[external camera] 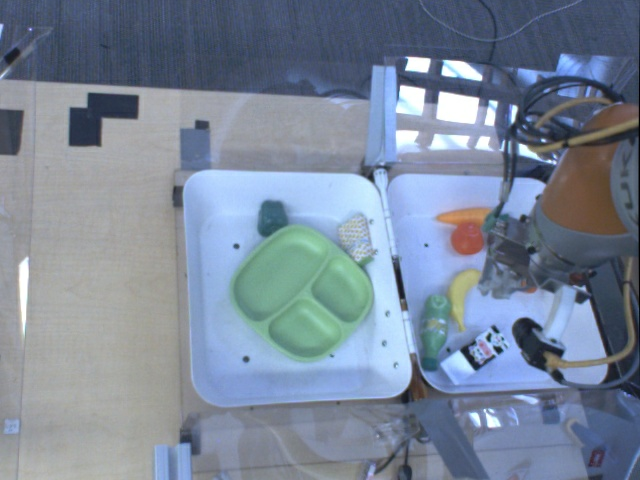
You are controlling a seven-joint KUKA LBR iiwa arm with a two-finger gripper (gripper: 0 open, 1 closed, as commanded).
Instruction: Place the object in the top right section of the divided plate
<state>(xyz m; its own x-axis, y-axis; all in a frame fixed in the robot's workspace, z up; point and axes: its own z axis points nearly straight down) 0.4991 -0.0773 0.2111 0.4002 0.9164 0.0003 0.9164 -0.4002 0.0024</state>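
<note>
Hand (497, 280) hangs over the right bin (520, 193), its grip unclear, perhaps empty; banana (462, 294), tomato (467, 238), carrot (463, 215) and green bottle (434, 328) crowd beside it.

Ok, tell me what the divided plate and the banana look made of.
Divided plate: likely moulded plastic, matte pale green, with even colour and soft rounded ridges. Banana: probably toy plastic, smooth uniform yellow with no markings, though rubber can't be ruled out.

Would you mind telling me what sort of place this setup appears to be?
Probably a robotics lab bench: a robot arm reaches over two white bins, toy food like a banana lies inside, and loose cables trail behind.
</note>
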